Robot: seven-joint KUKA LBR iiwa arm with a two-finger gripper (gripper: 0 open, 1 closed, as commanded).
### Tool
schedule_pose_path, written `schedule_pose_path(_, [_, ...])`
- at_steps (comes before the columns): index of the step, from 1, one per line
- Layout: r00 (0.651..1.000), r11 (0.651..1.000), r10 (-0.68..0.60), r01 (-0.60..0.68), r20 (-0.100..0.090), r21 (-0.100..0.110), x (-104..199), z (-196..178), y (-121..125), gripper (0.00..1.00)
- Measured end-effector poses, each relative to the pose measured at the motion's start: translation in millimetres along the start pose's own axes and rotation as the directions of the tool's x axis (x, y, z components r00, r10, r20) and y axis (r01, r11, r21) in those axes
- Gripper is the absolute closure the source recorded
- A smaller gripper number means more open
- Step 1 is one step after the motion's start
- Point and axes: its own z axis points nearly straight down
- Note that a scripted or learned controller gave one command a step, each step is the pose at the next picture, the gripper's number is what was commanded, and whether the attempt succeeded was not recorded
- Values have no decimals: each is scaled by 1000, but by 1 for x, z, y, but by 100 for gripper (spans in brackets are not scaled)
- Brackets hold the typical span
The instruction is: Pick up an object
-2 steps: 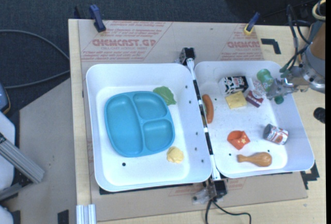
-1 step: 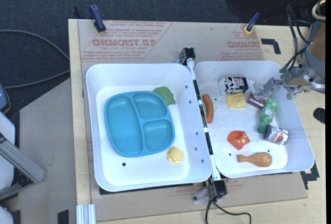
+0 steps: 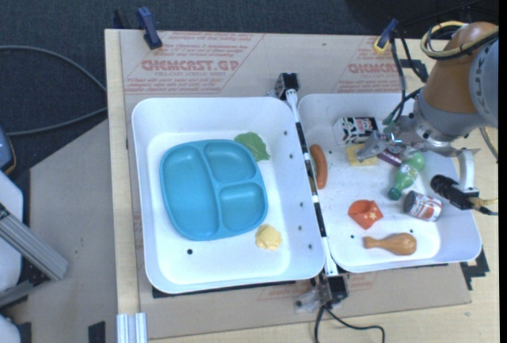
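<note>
Objects for picking, right bin (image 3: 451, 250): the claw (image 3: 379, 145) sits low in that bin's far part, over a yellow block (image 3: 363, 160) and just beside a black-and-white printed carton (image 3: 357, 127). Whether it is released, clenched or grasping anything cannot be told; the fingers are lost against the clutter. Likely target, by nearness: the yellow block, partly covered by the claw, so its long axis cannot be read.

Other stock, placed relative to the claw:
- green bottle (image 3: 405, 177), just toward the near side and right; long axis slanting from far-right to near-left.
- small can (image 3: 423, 206), lying on its side beyond the bottle, nearer the bin's right wall.
- red toy pepper (image 3: 365, 213), toward the near side.
- toy drumstick (image 3: 391, 243), nearer still; long axis running left-right, thin end to the left.
- toy sausage (image 3: 319, 164), to the left along the bin's inner wall; long axis running far to near.

Items lie loose and scattered, apparently tumbled in, not arranged.

Left bin (image 3: 150, 175): blue divided plate (image 3: 212, 188), green leaf toy (image 3: 253, 145), pale yellow lump (image 3: 268, 237).

Both bins rest on the tabletop (image 3: 198, 64).
</note>
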Motion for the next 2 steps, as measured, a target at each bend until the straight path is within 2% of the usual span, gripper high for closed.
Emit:
schedule_pose_path(1, [1000,999,-2,2,8,35,38,7,50,0])
schedule_pose_path(2, [1000,1000,0,0,5,1,70,6,37,0])
